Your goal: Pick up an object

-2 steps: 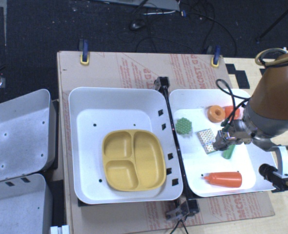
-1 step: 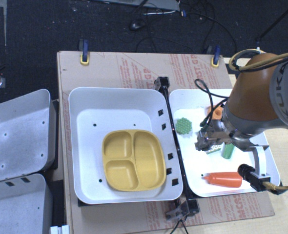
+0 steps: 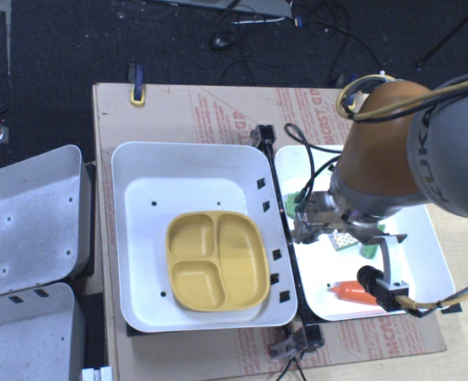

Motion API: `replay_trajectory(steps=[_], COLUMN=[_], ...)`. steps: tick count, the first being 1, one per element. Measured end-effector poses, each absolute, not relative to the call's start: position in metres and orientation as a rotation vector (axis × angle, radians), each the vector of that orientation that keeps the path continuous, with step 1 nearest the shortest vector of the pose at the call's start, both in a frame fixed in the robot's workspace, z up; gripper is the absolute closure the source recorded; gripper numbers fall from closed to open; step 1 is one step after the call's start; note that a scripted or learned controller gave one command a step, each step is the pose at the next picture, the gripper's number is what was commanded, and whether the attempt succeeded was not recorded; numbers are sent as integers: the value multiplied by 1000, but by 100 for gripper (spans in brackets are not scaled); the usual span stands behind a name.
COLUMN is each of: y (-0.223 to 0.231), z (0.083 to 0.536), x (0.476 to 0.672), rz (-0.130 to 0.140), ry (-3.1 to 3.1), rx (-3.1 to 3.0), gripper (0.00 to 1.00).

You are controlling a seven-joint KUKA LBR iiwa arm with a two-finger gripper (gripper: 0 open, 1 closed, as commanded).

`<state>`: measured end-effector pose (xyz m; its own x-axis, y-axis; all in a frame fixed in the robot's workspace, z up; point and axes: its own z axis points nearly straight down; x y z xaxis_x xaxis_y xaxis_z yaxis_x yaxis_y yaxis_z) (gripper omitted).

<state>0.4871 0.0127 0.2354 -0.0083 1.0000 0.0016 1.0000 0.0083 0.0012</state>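
A yellow three-compartment plate (image 3: 217, 260) lies in the left bin (image 3: 139, 173). In the right bin (image 3: 432, 244) an orange-red carrot-like object (image 3: 353, 293) lies near the front, and green pieces (image 3: 369, 250) and a speckled patch (image 3: 343, 240) show beside the arm. My gripper (image 3: 323, 222) hangs over the right bin's left part, under the orange band (image 3: 385, 133). The wrist hides its fingertips and whatever lies below them.
A black divider (image 3: 278, 213) with clips runs between the two bins. Cables loop over the arm's wrist and along the right bin's front. Spare white bins (image 3: 28, 213) lie off the bench to the left. A blue clamp (image 3: 138, 86) sits at the bench's back edge.
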Motion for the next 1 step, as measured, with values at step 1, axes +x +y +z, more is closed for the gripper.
replay_trajectory(steps=[1], y=[69], z=[243], x=[493], rz=[-3], ry=[-2230], rx=[-2213], gripper=[100])
